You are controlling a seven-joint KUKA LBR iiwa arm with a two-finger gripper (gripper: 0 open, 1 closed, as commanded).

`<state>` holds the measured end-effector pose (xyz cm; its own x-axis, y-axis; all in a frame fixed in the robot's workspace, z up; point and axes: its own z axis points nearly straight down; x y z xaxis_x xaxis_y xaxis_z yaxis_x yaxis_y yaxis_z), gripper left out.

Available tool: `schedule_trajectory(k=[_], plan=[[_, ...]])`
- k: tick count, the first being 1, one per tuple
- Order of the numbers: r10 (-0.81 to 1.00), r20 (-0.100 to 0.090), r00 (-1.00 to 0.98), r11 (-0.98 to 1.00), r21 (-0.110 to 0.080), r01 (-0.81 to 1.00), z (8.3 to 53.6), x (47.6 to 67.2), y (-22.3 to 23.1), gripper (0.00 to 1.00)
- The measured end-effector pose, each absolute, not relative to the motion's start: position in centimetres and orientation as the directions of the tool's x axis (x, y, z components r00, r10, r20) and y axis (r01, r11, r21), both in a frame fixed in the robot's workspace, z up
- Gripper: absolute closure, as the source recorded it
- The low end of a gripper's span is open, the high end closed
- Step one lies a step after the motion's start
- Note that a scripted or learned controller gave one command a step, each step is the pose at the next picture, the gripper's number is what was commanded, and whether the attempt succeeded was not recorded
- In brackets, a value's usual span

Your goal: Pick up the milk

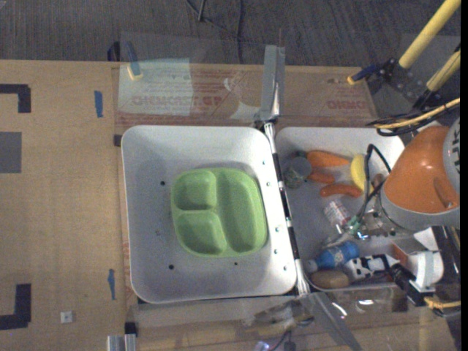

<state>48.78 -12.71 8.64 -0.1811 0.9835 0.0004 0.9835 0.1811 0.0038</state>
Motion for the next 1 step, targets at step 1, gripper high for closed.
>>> schedule_trajectory(k=[1], plan=[[0.985,-0.001,-0.173,0.173,0.009,0.985,9.7,48.85,-13.08,1.0]])
